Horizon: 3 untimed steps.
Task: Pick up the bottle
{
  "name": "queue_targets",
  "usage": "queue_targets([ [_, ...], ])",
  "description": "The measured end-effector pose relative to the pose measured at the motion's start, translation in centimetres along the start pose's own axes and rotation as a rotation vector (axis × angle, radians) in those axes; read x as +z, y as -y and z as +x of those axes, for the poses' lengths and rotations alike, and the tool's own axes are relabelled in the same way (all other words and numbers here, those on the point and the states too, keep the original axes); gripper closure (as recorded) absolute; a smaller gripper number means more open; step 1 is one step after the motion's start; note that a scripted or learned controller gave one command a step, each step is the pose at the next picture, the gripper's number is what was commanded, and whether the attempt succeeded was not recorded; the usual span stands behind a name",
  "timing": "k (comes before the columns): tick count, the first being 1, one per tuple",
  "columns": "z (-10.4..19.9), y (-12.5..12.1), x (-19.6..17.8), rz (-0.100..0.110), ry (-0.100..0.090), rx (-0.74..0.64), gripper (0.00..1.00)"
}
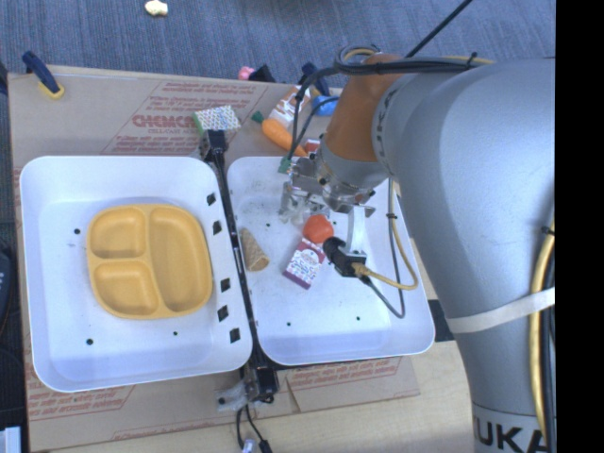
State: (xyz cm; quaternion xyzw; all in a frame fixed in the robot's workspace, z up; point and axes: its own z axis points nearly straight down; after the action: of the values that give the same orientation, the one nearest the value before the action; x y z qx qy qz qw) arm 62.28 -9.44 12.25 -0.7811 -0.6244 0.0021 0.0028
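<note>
Tool [321, 217] low over right bin [283, 333], fingers' state cannot be told. Bottle [308, 253], red-capped, lies just at its 6 o'clock. Yellow tray [149, 259] occupies left bin [47, 347].

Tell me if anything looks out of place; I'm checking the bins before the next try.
Yes. An orange-and-white bottle lies tipped on the brown cardboard behind the right white bin, outside both bins. A small yellow scrap sits on the grey carpet beyond the bench.
</note>
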Motion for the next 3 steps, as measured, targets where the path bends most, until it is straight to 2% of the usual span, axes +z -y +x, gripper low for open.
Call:
queue_targets([
  [1,7.5,7.2,-6.9,0.0,0.001,0.145,1.0],
  [2,10.2,12.8,-14.8,-0.002,0.0,0.51,1.0],
  [3,9.0,17.2,-15.0,-0.001,0.0,0.076,1.0],
])
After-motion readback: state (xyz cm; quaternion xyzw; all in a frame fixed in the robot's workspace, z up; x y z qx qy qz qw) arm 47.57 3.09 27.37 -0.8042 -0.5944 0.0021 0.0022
